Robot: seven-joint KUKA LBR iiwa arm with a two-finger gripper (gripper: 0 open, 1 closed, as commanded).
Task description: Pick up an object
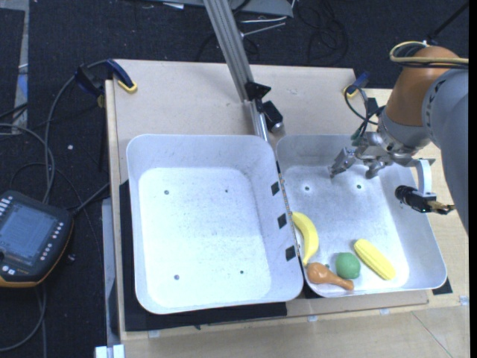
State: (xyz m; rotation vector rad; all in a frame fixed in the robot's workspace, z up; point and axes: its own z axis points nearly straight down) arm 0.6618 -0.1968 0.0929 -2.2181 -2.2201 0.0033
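In the right bin (387, 207) lie a yellow banana (306, 234) against the left wall, an orange-brown drumstick-shaped toy (329, 274), a green ball (346, 265) and a yellow corn-like piece (374, 259) near the front. My gripper (354, 168) hangs over the bin's far part, well behind these objects, open with nothing between its fingers (339, 165).
The left bin (141, 200) sits beside the right one, sharing a middle wall. A metal pole (235, 51) slants over the bench's back. A blue-and-yellow clamp (119, 74) holds the far left corner. A pendant (30, 237) lies off the bench to the left.
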